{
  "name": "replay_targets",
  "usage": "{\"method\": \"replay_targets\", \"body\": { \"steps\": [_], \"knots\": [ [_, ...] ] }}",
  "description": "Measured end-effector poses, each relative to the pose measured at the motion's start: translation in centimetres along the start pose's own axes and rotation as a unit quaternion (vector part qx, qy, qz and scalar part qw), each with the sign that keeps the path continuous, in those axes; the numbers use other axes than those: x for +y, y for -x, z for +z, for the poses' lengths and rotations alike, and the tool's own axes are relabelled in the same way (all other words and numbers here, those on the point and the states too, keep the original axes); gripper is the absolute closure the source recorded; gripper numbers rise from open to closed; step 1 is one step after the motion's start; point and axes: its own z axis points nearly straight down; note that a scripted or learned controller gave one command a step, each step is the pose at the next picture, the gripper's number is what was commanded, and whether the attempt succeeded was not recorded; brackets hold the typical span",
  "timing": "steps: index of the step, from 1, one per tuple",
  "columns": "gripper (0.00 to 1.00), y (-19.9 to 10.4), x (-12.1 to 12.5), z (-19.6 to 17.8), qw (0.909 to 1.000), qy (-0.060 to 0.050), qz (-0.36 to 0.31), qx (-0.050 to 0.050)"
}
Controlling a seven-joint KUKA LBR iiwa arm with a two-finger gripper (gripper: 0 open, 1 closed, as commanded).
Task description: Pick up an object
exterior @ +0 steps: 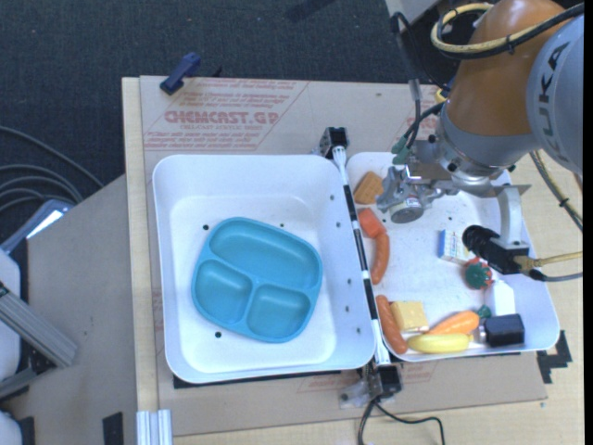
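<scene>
We see the gripper [405, 199] low over the upper-left part of the right bin [542, 297], close to the divider between the bins; whether it is wide or narrow we cannot tell. At its 7 o'clock, just beside it, lies an orange sausage [375, 241] (long axis running 12 to 6, hugging the divider). A bread piece [368, 188] sits at the gripper's 9 o'clock. The bin's middle floor is bare, while a banana [439, 343] and carrot [455, 323] crowd its lower edge. The left bin [176, 248] carries a blue divided plate [257, 279].
</scene>
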Motion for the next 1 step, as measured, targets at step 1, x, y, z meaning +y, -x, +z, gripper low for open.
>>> {"method": "replay_targets", "body": {
  "steps": [1],
  "knots": [
    [1.0, -5.13, -7.36, 1.18, 1.0, -0.003, 0.0, 0.001]
  ]
}}
